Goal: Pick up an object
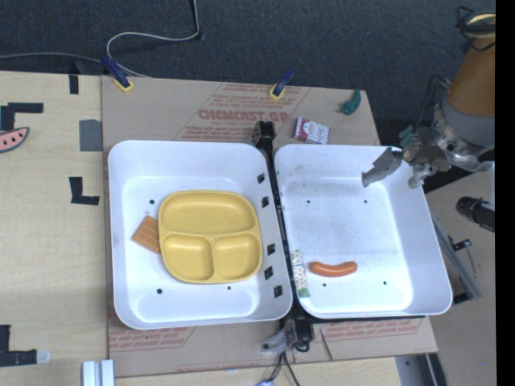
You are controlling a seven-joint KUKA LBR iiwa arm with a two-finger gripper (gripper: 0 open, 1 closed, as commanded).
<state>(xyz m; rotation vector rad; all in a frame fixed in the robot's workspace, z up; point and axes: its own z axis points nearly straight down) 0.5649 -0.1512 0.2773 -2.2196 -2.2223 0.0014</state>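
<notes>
We look down on two white bins side by side on a cardboard-covered bench, and we take the black divider (269, 215) between them as our landmark. Left of the divider sits the left bin (129, 215), holding a yellow tray (211, 236) with three compartments, lying flat near the bin's middle. A small tan cracker (146, 233) pokes out from under the tray's left edge. Just right of the divider lies the right bin (418, 248). Near its front, a short way right of the divider, a red-orange sausage (332, 268) lies flat on the floor, nothing touching it. Far right of the divider, over the bin's back right corner, the gripper (396, 166) hangs from the grey and orange arm. One grey finger (380, 170) shows; we cannot tell how wide its jaws stand.
</notes>
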